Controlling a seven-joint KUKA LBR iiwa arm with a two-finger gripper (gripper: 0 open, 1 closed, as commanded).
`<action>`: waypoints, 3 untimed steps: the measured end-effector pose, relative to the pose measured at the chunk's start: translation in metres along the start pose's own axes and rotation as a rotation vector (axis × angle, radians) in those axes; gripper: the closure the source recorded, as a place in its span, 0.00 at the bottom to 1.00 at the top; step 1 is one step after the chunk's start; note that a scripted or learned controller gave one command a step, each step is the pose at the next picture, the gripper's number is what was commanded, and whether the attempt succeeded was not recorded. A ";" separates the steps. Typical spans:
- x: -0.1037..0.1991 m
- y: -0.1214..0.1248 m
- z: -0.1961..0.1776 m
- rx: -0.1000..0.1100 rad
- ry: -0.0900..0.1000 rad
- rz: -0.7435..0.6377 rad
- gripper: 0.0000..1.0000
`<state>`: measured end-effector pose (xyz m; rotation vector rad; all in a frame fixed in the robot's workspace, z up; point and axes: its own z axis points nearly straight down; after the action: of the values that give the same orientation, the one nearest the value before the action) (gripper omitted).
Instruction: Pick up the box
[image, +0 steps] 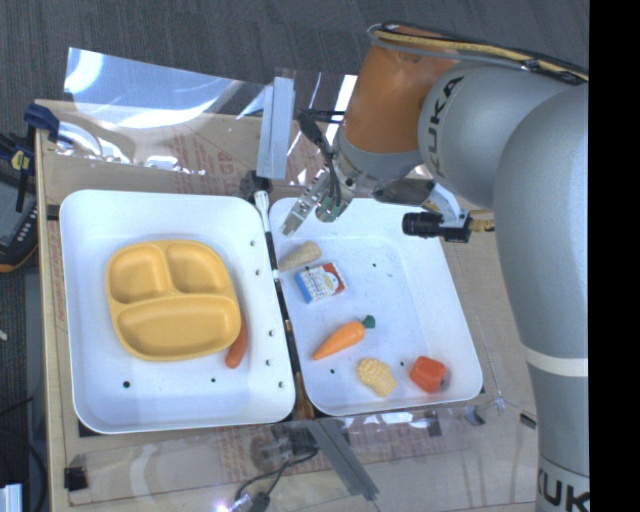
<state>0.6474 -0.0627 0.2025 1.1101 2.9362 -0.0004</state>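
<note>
The box is small, blue and white with a red edge. It lies flat in the upper left part of the right bin. My gripper hangs over the far left corner of that bin, up and slightly left of the box and apart from it. Its fingers look open, with nothing between them. The grey arm with its orange band reaches in from the upper right.
A beige bread-like piece lies just above the box, near the bin's left wall. A carrot, a yellow biscuit-like item and a red piece lie nearer the front. The left bin holds a yellow divided plate and a red sausage-like item.
</note>
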 end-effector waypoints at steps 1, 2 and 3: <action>-0.055 -0.067 0.005 0.000 -0.002 -0.250 1.00; -0.055 -0.067 0.005 0.000 -0.002 -0.250 0.00; -0.053 -0.078 0.105 -0.004 -0.006 -0.093 0.00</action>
<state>0.6356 -0.1560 0.0978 0.9696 2.9779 0.0023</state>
